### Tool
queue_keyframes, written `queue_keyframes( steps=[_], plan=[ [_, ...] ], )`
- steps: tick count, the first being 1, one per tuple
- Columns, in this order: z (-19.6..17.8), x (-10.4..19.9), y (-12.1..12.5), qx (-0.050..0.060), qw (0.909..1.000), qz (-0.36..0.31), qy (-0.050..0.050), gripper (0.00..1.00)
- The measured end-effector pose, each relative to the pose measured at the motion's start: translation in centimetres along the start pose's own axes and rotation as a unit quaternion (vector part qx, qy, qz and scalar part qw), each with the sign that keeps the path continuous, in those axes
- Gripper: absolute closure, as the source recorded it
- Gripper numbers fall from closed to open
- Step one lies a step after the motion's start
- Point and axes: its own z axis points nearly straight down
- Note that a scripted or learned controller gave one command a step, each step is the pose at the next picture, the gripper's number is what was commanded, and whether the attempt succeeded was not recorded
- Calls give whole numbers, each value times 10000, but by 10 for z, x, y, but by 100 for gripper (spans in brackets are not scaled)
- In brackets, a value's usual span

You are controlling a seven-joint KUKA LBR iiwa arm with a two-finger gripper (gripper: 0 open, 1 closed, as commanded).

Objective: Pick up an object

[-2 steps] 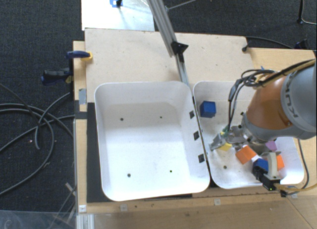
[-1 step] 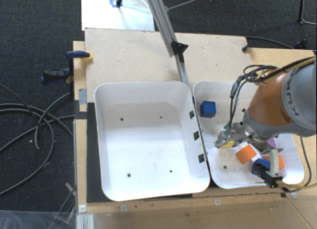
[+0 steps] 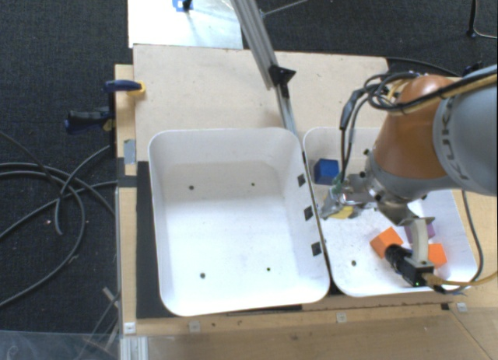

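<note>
Cables (image 3: pixel 47 187) lie left of counter (image 3: pixel 202 90); arm (image 3: pixel 424 145) hides much of right bin (image 3: pixel 342 277); orange block (image 3: pixel 386 241) seemingly slants; jaws' state unclear.

Two shallow white bins sit side by side: the left bin (image 3: pixel 233 218) and the right bin (image 3: pixel 366 273). In the right one I count one blue block (image 3: pixel 326 170), two orange blocks (image 3: pixel 385 241) (image 3: pixel 436 255), one purple piece (image 3: pixel 429 228), and one small yellowish item (image 3: pixel 340 212), partly hidden. One blue clamp (image 3: pixel 93 120) grips the bench edge.
</note>
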Motion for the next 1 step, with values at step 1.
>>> queue_keyframes(
  steps=[1],
  plan=[
    [-42,77,-21,16,10000,-10,4,100]
  ],
)
